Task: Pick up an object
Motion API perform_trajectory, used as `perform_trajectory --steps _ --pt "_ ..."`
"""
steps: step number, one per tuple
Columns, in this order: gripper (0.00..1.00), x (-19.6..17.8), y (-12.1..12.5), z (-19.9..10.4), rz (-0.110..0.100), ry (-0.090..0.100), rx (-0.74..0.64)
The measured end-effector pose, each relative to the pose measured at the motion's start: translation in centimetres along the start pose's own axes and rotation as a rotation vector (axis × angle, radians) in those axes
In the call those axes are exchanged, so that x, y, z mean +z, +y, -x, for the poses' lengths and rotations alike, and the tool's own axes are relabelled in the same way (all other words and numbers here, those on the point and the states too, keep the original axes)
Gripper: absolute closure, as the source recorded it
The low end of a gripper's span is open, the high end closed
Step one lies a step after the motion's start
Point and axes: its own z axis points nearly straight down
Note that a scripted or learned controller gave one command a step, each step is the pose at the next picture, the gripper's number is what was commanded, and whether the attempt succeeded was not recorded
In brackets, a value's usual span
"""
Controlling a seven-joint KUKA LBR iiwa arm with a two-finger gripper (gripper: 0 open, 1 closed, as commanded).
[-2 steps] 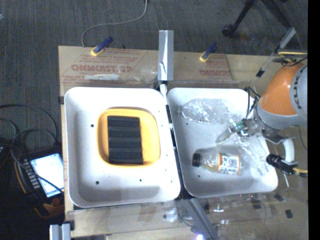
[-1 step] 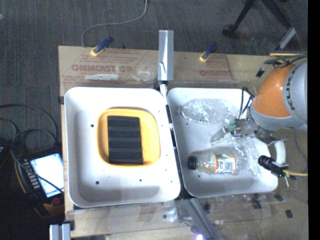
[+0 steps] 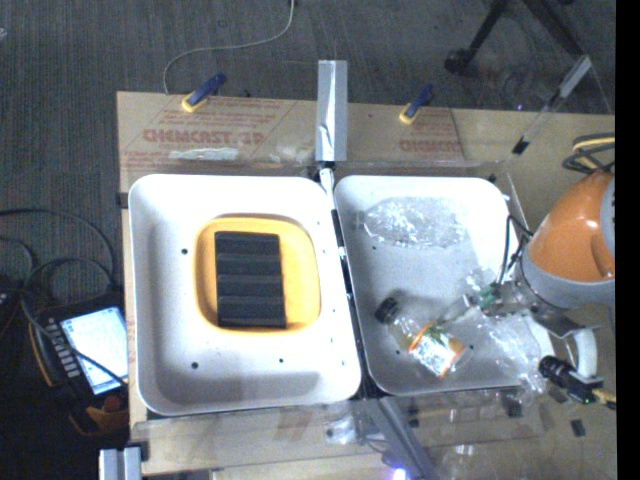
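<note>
A small clear bottle (image 3: 425,338) with a black cap and an orange label lies on its side in the right bin (image 3: 350,268), near the front. A crumpled clear plastic bag (image 3: 415,220) rests at the back of that bin. The arm, with its orange band (image 3: 575,243), reaches in from the right edge. My gripper (image 3: 485,298) hangs low over the bin's right side, just right of the bottle, and is partly lost among clear plastic. The left bin (image 3: 160,268) holds a yellow tray (image 3: 305,273) with a black ribbed pad (image 3: 250,278) on it.
More clear plastic (image 3: 512,340) lies in the right bin's front right corner. A metal post (image 3: 331,113) stands behind the seam between the bins. Two clamps (image 3: 203,91) hold the cardboard at the back. A handheld screen (image 3: 85,343) and cables sit on the floor at the left.
</note>
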Motion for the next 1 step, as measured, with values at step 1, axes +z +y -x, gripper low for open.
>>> perform_trajectory --steps 1 --pt "0.0 0.05 5.15 1.46 -0.012 0.023 0.062"
